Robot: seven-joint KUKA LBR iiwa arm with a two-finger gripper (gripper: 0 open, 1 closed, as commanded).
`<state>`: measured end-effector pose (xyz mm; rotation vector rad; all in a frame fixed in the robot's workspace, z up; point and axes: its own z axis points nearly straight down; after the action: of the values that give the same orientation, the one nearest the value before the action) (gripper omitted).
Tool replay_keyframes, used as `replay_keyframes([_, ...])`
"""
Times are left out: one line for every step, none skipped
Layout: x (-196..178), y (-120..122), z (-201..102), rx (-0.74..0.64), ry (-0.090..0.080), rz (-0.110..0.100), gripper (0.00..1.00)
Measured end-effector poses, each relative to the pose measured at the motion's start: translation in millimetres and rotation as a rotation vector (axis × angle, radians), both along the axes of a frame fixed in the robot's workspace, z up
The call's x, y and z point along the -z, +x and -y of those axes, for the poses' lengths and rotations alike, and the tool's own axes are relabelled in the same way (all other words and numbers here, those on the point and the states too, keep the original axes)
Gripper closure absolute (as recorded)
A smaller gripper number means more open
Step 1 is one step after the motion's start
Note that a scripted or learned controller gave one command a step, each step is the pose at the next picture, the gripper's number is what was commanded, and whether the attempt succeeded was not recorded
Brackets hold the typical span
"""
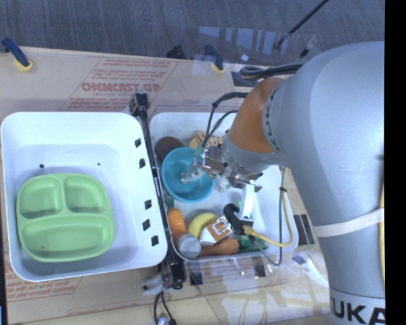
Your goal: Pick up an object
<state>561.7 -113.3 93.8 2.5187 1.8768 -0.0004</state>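
Camera view | gripper (pixel 195 175) hanging inside blue bowl (pixel 179 181), right bin (pixel 274 181), far-left part; finger state impossible to tell | banana (pixel 201 223), carrot (pixel 176 222), small round can (pixel 189 247) lying near side of bowl | green divided plate (pixel 64 215) sitting in left bin (pixel 68 131)

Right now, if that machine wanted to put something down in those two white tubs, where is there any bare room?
Mostly in the left bin: bare white floor runs behind the green divided plate, up to the far wall. The right bin is crowded: a blue bowl, banana, carrot and other bits fill it, with the hand at the bowl.
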Motion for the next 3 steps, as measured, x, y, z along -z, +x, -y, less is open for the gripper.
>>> replay_keyframes([-13.2, 2.3, 4.2, -0.004, -0.008, 0.009, 1.00])
replay_keyframes([-9.9, 0.6, 0.1, -0.008, -0.002, 0.001, 0.00])
replay_keyframes([-21.0, 2.0, 3.1, -0.012, -0.009, 0.007, 1.00])
